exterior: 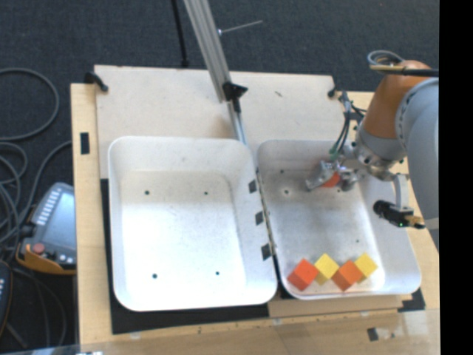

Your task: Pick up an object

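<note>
My grey metal two-finger gripper hangs over the far part of the shallow white right-hand bin, near its back wall. From this slanted view I cannot tell whether my grip is apart or closed. A small red-orange patch sits right against the gripper. It may be a small object or a part of my own tool, and I won't claim to hold anything.

The plain candidates for picking lie well apart from me, in a row along the near wall of the same bin. From the left they are an orange cube-shaped block, a yellow cube-shaped block, a second orange block and a second yellow block. Neighbours touch or nearly touch.

I judge this to be the reach-and-grasp stage, with no lift confirmed yet. If the patch is an object, the next move calls for closing squarely and lifting straight up. If it is not, I need to travel to the near wall, come down over an end block, where one side is free, and keep clear of the bin's rim.

The shallow white left-hand bin lies beside mine on the pale wooden bench.
</note>
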You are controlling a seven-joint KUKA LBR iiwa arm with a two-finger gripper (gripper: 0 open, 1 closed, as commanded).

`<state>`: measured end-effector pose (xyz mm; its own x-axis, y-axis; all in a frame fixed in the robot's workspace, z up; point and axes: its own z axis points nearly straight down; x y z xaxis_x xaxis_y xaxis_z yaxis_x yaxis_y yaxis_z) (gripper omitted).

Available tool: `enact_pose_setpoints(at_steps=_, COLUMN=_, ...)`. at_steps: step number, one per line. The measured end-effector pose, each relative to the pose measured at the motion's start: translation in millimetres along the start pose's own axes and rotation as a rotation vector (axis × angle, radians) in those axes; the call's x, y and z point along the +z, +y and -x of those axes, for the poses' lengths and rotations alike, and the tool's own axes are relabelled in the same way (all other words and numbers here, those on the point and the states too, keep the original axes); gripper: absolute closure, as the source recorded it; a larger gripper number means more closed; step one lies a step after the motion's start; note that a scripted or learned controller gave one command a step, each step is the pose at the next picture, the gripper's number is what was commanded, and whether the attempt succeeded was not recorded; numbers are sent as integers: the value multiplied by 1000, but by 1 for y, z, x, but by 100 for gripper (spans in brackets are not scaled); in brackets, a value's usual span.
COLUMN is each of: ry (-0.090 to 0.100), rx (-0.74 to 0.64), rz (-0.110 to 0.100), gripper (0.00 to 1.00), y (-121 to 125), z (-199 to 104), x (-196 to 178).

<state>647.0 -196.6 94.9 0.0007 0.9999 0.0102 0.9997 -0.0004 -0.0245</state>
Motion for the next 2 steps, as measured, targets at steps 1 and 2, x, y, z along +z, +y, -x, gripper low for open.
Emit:
enact_pose_setpoints(at_steps=1, ry=-4, rx=-7, rz=-7, gripper=100, y=-3, z=2, x=-11)
enact_pose_setpoints(at_steps=2, ry=1, rx=-11, rz=4, gripper=0, y=0, z=-2, x=-11)
